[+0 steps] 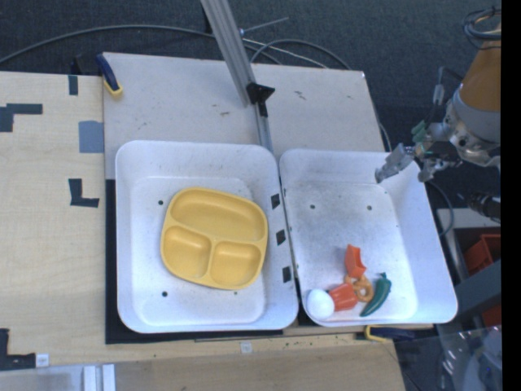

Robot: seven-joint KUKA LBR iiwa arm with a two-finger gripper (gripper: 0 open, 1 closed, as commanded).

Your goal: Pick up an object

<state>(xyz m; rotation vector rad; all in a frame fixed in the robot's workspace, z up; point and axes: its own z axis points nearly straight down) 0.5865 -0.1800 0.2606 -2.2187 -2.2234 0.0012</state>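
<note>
The right bin [326,186] holds a small heap near its front edge: a white egg [320,303], an orange-red piece [353,261], another red piece [343,295], a small pretzel-like item [364,287] and a green pepper shape [378,294]. In the left bin [130,218] lies a yellow divided plate [214,237]. My gripper [407,168] hangs over the right bin's far right rim, well above and behind the heap. Its fingers stand apart, open, with nothing between them.
A slanted metal pole [232,43] ends at a black bracket [260,93] behind the bins. A blue and yellow clamp [108,74] sits at the bench's back left. Cables [163,29] run over the dark floor behind.
</note>
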